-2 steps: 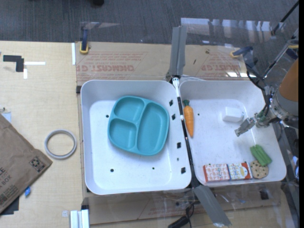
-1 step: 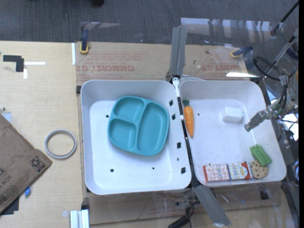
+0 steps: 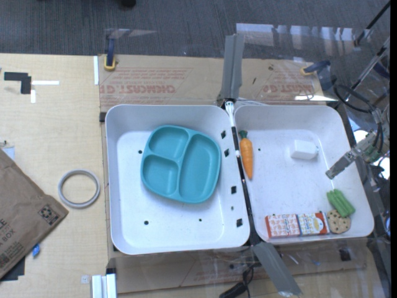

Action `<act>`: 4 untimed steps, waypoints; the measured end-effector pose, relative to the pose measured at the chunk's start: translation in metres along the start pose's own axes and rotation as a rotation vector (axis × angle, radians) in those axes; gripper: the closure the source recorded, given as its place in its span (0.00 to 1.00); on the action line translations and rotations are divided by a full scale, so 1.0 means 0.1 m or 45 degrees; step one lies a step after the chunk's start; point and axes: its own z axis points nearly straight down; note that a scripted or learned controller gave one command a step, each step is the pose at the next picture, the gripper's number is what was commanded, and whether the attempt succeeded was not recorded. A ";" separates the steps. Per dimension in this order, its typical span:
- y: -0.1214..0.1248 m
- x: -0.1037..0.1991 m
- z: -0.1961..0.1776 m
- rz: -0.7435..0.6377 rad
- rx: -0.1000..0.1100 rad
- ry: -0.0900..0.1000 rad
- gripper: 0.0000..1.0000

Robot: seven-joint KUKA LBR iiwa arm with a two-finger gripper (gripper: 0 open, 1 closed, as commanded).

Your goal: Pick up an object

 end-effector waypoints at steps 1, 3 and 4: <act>0.01 -0.01 -0.07 0.002 0.000 0.001 1.00; 0.31 0.21 -0.07 -0.216 0.000 0.000 0.00; 0.31 -0.20 0.17 -0.408 -0.002 -0.004 0.00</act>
